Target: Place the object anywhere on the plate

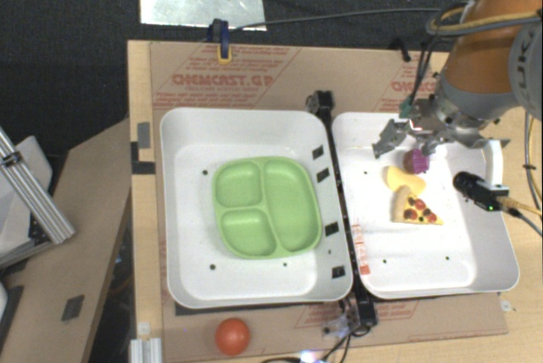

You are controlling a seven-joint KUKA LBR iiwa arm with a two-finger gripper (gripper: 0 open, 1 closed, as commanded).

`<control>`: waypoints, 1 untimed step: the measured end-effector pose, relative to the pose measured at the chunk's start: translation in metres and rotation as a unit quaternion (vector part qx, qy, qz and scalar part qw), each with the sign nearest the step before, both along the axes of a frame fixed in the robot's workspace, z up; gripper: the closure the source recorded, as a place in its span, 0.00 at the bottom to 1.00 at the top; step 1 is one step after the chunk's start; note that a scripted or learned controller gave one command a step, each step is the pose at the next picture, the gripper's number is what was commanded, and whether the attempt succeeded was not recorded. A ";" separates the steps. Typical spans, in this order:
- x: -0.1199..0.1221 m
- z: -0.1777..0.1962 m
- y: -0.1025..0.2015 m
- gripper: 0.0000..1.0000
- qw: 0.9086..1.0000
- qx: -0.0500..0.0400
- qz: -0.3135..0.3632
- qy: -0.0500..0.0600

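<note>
A green plate [267,207] with three compartments lies in the left white bin [187,149]. In the right white bin [475,268] a small purple object [416,160] sits beside a yellow piece [400,178] and a toy pizza slice [416,209]. My gripper [415,139] hangs at the back of the right bin, directly over the purple object and very close to it. The view does not settle whether it touches the purple object. The arm's grey and orange wrist [492,47] rises behind it.
A red ball [232,336] lies on the cardboard in front of the left bin. Black clips [322,103] join the bins along their shared wall. A black part [475,187] sticks out over the right bin's right side.
</note>
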State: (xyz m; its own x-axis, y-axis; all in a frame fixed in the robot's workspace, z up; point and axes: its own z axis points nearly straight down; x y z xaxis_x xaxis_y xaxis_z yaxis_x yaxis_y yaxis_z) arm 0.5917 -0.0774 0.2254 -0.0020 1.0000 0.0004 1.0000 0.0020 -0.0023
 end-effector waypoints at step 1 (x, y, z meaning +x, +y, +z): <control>-0.001 -0.042 -0.004 0.00 1.000 0.000 0.000 -0.001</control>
